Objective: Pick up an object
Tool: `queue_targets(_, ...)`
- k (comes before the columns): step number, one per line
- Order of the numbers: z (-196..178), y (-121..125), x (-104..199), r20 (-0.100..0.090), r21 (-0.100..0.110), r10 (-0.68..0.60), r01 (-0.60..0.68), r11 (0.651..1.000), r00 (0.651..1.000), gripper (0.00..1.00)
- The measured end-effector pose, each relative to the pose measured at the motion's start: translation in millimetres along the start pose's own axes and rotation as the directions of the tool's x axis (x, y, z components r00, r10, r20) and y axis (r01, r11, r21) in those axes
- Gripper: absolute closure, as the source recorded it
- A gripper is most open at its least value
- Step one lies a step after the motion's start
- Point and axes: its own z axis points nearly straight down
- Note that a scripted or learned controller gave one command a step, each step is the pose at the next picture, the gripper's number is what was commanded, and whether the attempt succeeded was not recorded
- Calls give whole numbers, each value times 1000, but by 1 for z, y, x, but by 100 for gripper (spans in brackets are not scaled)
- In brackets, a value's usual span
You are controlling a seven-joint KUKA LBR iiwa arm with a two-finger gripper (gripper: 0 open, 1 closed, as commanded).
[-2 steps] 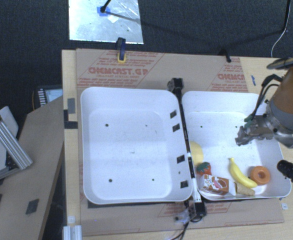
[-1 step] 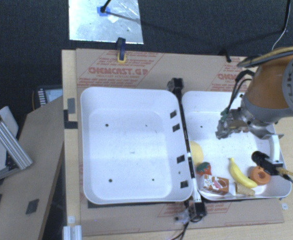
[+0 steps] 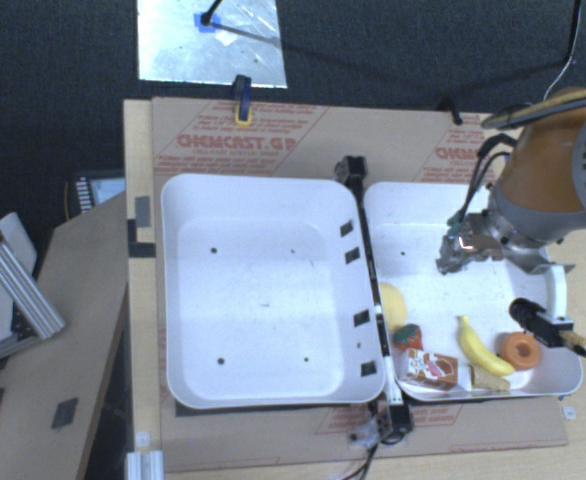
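Note:
In the right bin [image 3: 413, 208] several small objects lie along the near edge: a yellow banana [image 3: 476, 345], an orange ring-shaped piece [image 3: 520, 349], a pale yellow round fruit [image 3: 393, 303], a small red and green piece [image 3: 407, 337] and a red and white packet [image 3: 431, 368]. My gripper [image 3: 455, 258] hangs over the middle of the right bin, farther back than the objects and apart from them. The wrist hides its fingertips from this angle. Nothing can be seen held in it.
The left bin [image 3: 263, 288] sits beside the right one, joined by a black clip strip [image 3: 365, 268]. Both rest on a cardboard sheet [image 3: 273, 133]. A silver plate [image 3: 211, 28] lies beyond the bench. The grey and orange arm [image 3: 553, 168] covers the right bin's far right.

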Motion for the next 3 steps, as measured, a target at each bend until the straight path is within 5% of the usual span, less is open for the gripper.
queue_targets(3, -32, 3, 1, -1, -7, -4, 4, 1000, 1000, 100)
